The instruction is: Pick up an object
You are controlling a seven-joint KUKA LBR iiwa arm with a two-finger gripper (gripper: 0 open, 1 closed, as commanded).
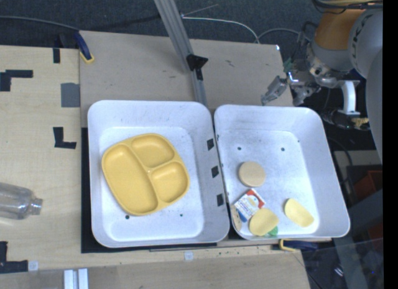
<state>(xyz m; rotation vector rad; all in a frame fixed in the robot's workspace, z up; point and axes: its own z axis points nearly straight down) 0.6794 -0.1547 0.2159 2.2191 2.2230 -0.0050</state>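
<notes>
The right bin [323, 157] holds a tan round disc [252, 173], a small white and red packet [247, 206] and two yellow pieces: one [263, 222] at the front edge, the other [299, 212] to its right. My gripper [286, 95] hovers over the bin's far rim, well behind all of them. Its two fingers stand apart with nothing between them, so it is open. The grey arm with its orange band [348, 8] reaches in from the upper right.
A yellow divided plate [145, 173] lies in the left bin [99, 120]. A slanted metal rail [177, 27] crosses the bench behind the bins. A clear plastic bottle [18, 201] lies at the far left.
</notes>
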